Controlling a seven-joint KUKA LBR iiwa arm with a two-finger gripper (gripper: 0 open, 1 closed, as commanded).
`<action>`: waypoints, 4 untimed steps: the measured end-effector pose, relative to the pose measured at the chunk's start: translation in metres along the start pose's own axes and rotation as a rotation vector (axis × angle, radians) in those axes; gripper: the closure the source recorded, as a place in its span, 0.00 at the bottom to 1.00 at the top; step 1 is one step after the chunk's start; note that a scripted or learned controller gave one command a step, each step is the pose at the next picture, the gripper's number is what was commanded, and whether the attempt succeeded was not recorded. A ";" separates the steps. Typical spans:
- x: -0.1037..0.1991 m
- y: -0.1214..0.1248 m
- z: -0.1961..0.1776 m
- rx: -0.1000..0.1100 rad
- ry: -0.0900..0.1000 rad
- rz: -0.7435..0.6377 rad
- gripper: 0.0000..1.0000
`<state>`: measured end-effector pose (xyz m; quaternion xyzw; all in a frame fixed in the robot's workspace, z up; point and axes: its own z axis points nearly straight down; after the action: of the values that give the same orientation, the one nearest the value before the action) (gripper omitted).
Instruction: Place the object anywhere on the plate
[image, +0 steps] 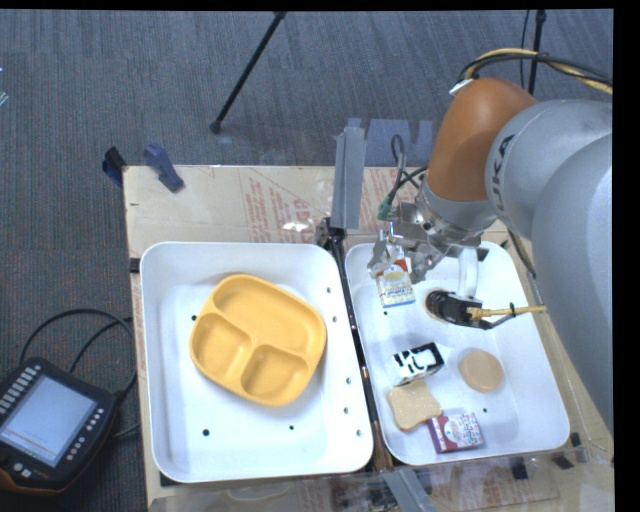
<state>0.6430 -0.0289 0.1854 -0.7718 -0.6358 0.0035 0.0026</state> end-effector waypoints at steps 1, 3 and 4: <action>0.085 -0.017 0.000 -0.002 0.001 -0.005 1.00; 0.086 -0.017 -0.008 0.002 0.001 -0.008 1.00; 0.086 -0.017 -0.008 0.002 0.001 -0.008 0.00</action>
<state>0.6424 0.0585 0.1937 -0.7693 -0.6388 0.0037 0.0036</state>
